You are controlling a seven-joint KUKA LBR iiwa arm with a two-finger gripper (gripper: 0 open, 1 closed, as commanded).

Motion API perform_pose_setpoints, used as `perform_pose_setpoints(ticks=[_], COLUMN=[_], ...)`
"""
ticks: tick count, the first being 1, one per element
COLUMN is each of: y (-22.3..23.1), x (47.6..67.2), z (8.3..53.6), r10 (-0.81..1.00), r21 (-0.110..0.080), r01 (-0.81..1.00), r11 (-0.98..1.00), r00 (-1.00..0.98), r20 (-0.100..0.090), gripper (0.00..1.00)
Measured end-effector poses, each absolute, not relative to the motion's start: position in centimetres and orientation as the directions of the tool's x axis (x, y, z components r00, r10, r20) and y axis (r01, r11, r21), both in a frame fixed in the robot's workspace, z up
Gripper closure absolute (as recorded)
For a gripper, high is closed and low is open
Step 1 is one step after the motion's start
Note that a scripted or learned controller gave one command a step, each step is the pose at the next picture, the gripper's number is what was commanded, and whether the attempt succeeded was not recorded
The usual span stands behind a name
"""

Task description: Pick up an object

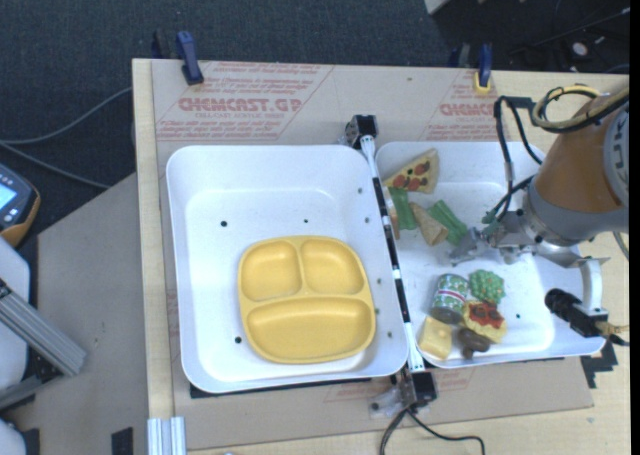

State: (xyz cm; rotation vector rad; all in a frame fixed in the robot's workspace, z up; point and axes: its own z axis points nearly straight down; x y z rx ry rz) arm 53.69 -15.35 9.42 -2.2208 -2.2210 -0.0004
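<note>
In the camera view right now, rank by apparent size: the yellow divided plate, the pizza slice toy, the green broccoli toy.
1. Yellow divided plastic plate, by far.
2. Pizza slice toy.
3. Green broccoli toy, only slightly smaller than the pizza slice, so that order is unsure.

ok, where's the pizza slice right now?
The pizza slice lies at the far left corner of the right bin, beside the divider, just above the green pieces.

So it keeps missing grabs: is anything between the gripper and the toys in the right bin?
Nothing visible. The gripper hangs over the right bin, with the green toy and can lying just below it in the view, uncovered.
</note>
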Motion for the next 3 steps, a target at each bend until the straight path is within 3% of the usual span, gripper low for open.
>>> perform_pose_setpoints(ticks=[1,2,3], y=[-11.8,-12.0,-3.8], x=[47.6,47.9,51.7], z=[8.4,9.4,19.0], r10=[1.000,1.000,1.000], r21=[-0.006,0.001,0.011], r01=[1.000,1.000,1.000], r11=[-0.001,-0.001,0.010], r00=[0.001,0.001,-0.010], r20=[0.003,-0.001,0.000], gripper=[0.00,1.00,1.00])
